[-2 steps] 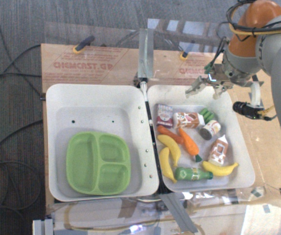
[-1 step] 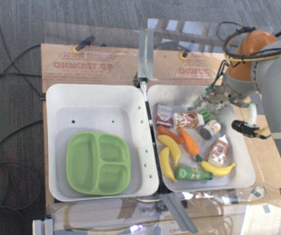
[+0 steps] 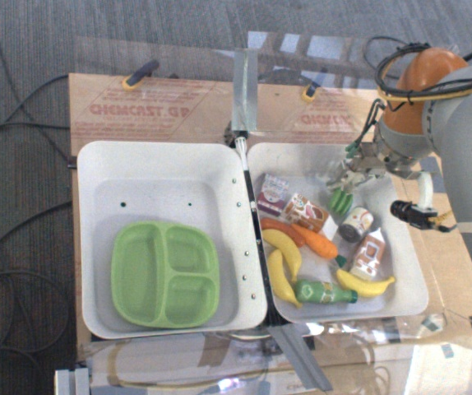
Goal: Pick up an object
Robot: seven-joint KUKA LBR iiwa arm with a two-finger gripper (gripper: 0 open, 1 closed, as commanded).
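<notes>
While the gripper point(image 3: 353, 174) hung at the far right of the right bin point(image 3: 413, 303), whether it was clenched or released I could not tell, and a green item point(image 3: 340, 201) lay just beneath it, tilted toward the bin's near side.

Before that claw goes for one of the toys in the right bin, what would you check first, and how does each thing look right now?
1. Claw over the right bin: ok.
2. Something between its fingers: cannot tell.
3. Target beneath it: green item sits just below: ok.
4. Room around target: can and carrot crowd close: not ok.
5. Green divided plate in left bin, out of the way: ok.
</notes>
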